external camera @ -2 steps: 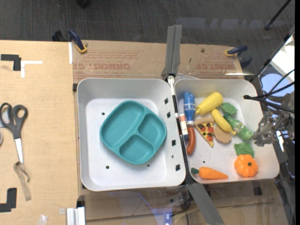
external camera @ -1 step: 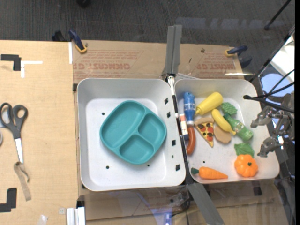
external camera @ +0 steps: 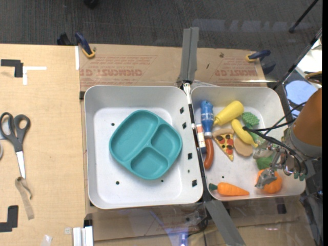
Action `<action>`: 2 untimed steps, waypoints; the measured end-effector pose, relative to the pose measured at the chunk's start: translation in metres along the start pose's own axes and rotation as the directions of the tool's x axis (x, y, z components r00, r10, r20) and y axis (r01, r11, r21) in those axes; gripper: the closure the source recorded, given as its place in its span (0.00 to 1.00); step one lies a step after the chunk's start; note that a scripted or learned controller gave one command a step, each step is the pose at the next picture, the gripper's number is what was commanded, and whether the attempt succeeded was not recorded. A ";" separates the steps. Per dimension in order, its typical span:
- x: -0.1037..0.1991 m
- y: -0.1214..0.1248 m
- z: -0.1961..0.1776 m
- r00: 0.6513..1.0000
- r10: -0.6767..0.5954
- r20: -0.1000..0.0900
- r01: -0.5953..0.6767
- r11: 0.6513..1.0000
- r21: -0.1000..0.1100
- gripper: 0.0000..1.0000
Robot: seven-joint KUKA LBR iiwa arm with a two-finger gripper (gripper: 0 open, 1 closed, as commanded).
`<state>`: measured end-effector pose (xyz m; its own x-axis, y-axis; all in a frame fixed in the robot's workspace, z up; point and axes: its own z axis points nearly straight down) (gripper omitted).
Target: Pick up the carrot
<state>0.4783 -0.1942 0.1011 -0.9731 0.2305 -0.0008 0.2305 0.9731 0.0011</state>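
Pincer (external camera: 270,174) first: it hangs low at the right end of the right bin (external camera: 231,94), reaching in from the right, with dark cables looping off the wrist. It sits directly over a round orange toy (external camera: 273,185) and just beside a green piece (external camera: 263,161). Whether it is released or clenched I cannot tell, because the metal parts and cables blur together from above.

Moving outward, the carrot (external camera: 232,189) I am after lies flat on the bin floor near the front wall, to the pincer's left and apart from it, its pointed end towards the pincer and its green top towards the bin divider. It has bare floor around it, which I judge makes it an easy target once the arm shifts left.

Further back in the same bin, toy food is heaped loosely: a pizza slice (external camera: 225,143), a banana (external camera: 240,131), a yellow piece (external camera: 229,112), a blue bottle (external camera: 206,116) and a red sausage (external camera: 208,155) along the divider.

Left of the divider, the other bin (external camera: 97,188) holds a teal divided plate (external camera: 146,144). Scissors (external camera: 16,137) lie on the worktop (external camera: 46,106) at far left.
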 end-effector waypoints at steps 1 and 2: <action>-0.001 0.001 -0.009 1.000 -0.004 0.003 0.004 1.000 0.000 1.00; -0.008 -0.027 -0.141 0.998 -0.055 0.004 0.055 0.998 0.001 1.00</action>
<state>0.4793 -0.2221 0.2419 -0.9842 0.1769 -0.0049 0.1769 0.9842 -0.0002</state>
